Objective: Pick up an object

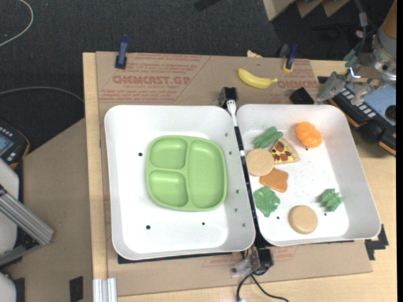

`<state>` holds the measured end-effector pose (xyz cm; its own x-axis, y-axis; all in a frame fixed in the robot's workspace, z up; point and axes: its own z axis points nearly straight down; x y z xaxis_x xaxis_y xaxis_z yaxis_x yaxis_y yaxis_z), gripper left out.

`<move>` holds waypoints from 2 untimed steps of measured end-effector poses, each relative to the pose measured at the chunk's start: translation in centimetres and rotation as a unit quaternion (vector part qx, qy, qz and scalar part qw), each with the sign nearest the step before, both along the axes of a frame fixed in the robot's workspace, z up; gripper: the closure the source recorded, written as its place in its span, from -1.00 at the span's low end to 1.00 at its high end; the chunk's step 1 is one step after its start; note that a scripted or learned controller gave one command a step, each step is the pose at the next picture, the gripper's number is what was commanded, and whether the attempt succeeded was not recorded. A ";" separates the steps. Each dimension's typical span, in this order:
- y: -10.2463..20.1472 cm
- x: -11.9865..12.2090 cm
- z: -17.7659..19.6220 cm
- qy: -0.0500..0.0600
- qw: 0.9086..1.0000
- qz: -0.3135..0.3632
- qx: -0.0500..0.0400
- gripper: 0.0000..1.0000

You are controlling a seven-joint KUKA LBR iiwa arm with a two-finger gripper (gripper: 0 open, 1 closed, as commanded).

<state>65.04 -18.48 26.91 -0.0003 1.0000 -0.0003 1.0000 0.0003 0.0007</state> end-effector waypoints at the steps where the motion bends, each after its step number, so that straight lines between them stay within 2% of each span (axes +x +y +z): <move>1: 3.7 -3.1 13.1 -0.007 1.000 0.002 -0.001 -1.00; 2: 3.5 -3.0 13.3 -0.003 1.000 0.001 -0.002 1.00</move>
